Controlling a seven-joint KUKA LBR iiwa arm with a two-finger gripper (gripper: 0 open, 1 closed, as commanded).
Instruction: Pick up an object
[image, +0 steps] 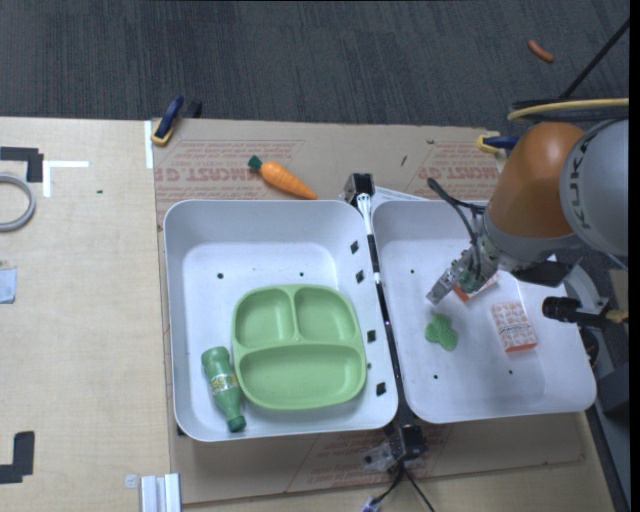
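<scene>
My gripper (455, 285) hangs low over the right bin (560, 395), near its middle. Something small and reddish shows right at its tip, but whether it is held is unclear. A small green leafy item (441, 333) lies on the bin floor just below and left of the gripper. A small white and red box (512, 326) lies to the gripper's right. In the left bin (190, 300) a green divided plate (298, 346) lies flat, with a green bottle (223, 387) lying along its left side.
A toy carrot (282, 177) lies on the cardboard behind the left bin. A blue clip (168, 119) sits at the cardboard's far left corner. Black clamps join the two bins along the middle wall (375, 300). Cables run behind the arm at the right.
</scene>
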